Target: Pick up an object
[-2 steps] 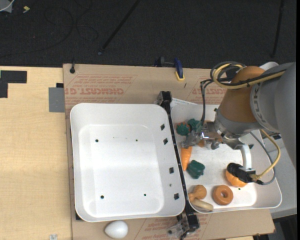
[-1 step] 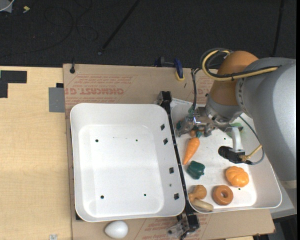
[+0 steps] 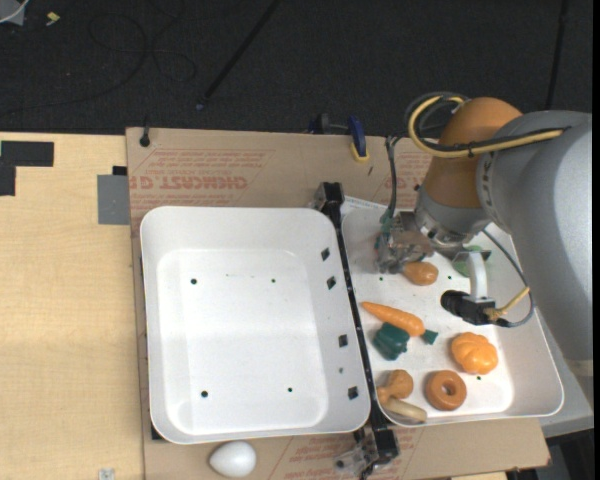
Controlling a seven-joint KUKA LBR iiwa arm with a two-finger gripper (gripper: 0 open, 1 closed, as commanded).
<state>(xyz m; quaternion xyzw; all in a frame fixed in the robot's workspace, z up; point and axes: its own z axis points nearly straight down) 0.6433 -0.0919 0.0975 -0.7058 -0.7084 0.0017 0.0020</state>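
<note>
the hand (image 3: 392, 253) of the grey arm with an orange band (image 3: 460, 183) sits low over the far left part of the right shallow white plastic bin (image 3: 540, 393). whether the hand is released or clenched cannot be told from this angle, and nothing can be seen grasped in it.

just beside the hand, on its right, lies a small orange-brown oval toy piece (image 3: 420, 272). nearer the camera a slim orange toy carrot (image 3: 392, 317) lies slantwise, with a dark teal toy block (image 3: 390, 341) touching its near side and a tiny teal scrap (image 3: 431, 336) just to the right. a round orange toy pumpkin (image 3: 474, 353) sits further right. along the near edge of the bin are a brown ring-shaped toy doughnut (image 3: 445, 389), a small tan lumpy toy (image 3: 395, 382) and a pale beige curved toy (image 3: 405, 411), close together.

the left shallow white plastic bin (image 3: 240, 338) sits against the right one. both bins stand on a brown cardboard sheet (image 3: 230, 173) on the pale wooden worktop (image 3: 50, 318). a white egg-shaped toy (image 3: 232, 458) lies outside the bins, just beside the near edge of the left one.
</note>
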